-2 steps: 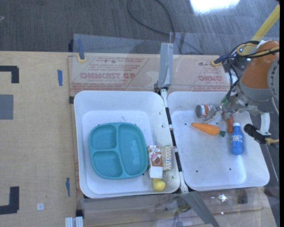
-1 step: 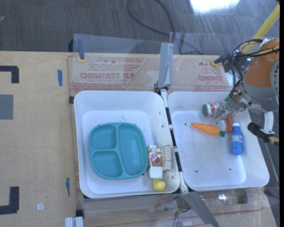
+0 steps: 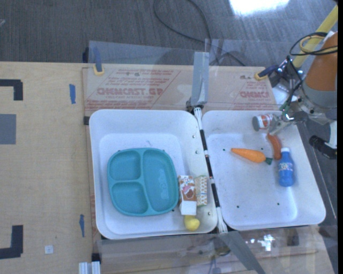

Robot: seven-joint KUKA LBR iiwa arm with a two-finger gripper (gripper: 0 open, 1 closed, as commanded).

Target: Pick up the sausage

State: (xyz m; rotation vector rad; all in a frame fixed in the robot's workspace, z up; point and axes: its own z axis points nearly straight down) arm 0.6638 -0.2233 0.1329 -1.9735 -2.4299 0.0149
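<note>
We see bright, even overhead light; a glare patch blows out on the floor up-left of the gripper. Shadows are faint, and focus seems slightly soft.

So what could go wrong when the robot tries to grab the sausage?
The sausage lies squeezed between the carrot tip and the blue bottle, so the gripper might bump or grab one of those instead. The small can sits right next to the gripper too and could get knocked over. The sausage is also thin and close to the bin's far side, so it might slip away.
</note>
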